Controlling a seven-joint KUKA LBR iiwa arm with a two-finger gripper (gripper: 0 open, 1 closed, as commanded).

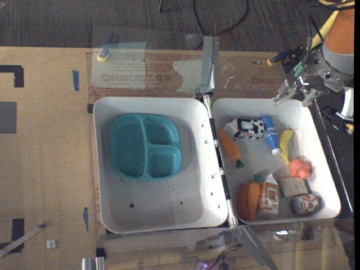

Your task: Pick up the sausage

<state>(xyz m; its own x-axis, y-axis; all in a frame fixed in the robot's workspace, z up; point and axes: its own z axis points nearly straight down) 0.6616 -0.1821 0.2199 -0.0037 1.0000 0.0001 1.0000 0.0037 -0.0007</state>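
Camera view, arm (339, 41) cut off top right, gripper (295, 90) — blurred, state unclear — above right bin (326, 167) rim.

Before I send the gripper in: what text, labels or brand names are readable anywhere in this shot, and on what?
Nothing reads clearly.
Clear sheet behind the left bin: one line of large letters, mirrored and blurred, illegible.
Small carton in the right bin: printed label, too small.
Can: label too blurred.
Cow-patterned carton: no legible words.

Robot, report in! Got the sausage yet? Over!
Gripper above right bin's far rim. Sausage lying in its near-left corner, untouched. Carton close beside it.
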